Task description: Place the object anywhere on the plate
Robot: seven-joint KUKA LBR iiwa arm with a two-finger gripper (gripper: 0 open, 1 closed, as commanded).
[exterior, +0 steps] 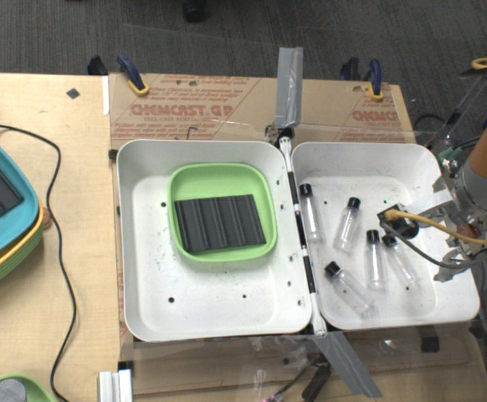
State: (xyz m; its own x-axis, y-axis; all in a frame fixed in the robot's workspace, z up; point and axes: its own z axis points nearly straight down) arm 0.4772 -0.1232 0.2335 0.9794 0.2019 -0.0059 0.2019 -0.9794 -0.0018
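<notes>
A green square plate [262,180] with a dark ribbed insert sits in the left white bin [143,224]. Several clear vials with black caps lie loose in the right bin [419,162]: one [309,212] beside the divider, one [346,224] in the middle, two [376,262] close together, and one [350,289] near the front. My gripper [459,245] hangs low over the right bin's right side, just right of the paired vials. Nothing is visibly held in it.
A stack of teal and yellow trays [1,216] stands on the wooden table at far left, with a black cable [59,224] trailing past it. Cardboard [193,103] clamped behind the bins forms the back edge.
</notes>
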